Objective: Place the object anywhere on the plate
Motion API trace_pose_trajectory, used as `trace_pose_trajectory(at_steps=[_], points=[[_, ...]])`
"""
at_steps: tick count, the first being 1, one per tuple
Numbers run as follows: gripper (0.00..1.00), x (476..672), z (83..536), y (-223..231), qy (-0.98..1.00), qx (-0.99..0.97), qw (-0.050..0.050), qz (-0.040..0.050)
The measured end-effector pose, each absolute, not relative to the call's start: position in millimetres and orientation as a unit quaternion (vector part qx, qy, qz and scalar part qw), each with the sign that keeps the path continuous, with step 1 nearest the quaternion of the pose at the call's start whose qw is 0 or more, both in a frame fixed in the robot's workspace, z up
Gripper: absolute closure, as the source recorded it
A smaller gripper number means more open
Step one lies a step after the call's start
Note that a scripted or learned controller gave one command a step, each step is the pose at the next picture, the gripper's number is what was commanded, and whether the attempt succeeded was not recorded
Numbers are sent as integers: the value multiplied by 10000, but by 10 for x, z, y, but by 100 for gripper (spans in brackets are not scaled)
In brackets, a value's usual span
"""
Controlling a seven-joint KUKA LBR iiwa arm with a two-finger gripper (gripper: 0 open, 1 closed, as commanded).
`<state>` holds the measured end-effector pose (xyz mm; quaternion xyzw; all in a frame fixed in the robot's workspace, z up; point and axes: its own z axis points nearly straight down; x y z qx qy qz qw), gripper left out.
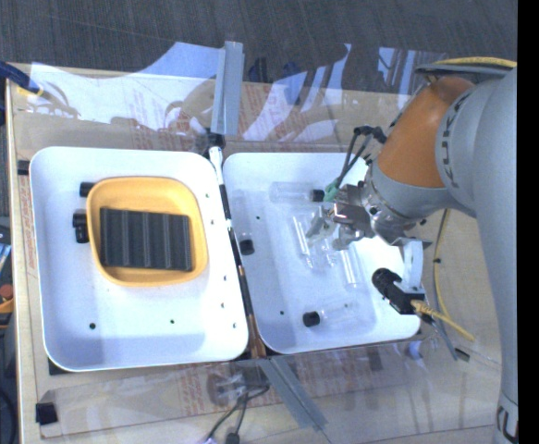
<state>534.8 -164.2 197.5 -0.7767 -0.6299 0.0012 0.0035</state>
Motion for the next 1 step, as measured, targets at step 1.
trace_pose_trajectory(at_steps=[1], points=[[100, 5206, 2015, -1055, -6961, -7179, 28, 16]])
